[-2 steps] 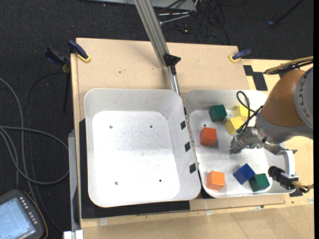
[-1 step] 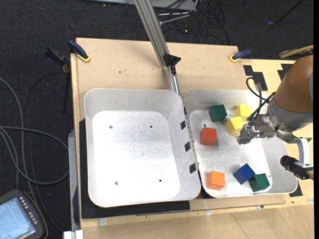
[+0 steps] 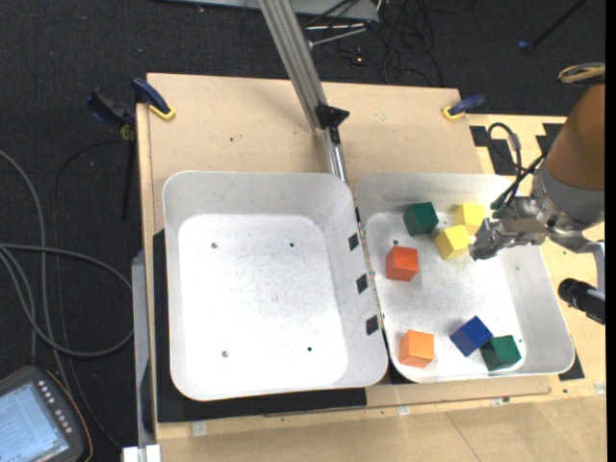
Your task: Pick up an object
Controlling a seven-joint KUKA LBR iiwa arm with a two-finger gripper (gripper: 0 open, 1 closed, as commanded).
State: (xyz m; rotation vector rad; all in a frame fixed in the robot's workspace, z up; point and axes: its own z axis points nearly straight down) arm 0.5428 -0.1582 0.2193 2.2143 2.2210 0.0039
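The right bin (image 3: 539,306) holds several small blocks. Two yellow blocks lie near its back: one (image 3: 451,243) just left of my gripper (image 3: 480,245) and another (image 3: 472,215) behind it. A dark green block (image 3: 420,218) sits left of them, and a red-orange block (image 3: 402,263) is nearer the bin's left wall. At the front lie an orange block (image 3: 416,347), a blue block (image 3: 471,335) and a second green block (image 3: 501,352). My gripper hangs low over the bin, close beside the nearer yellow block; nothing is visibly held.
The left bin (image 3: 192,258) stands beside the right one, their walls meeting mid-bench. A slanted metal pole (image 3: 298,56) rises behind the bins. Clamps (image 3: 154,99) sit at the board's back corners. The arm's orange band (image 3: 582,147) is over the right edge.
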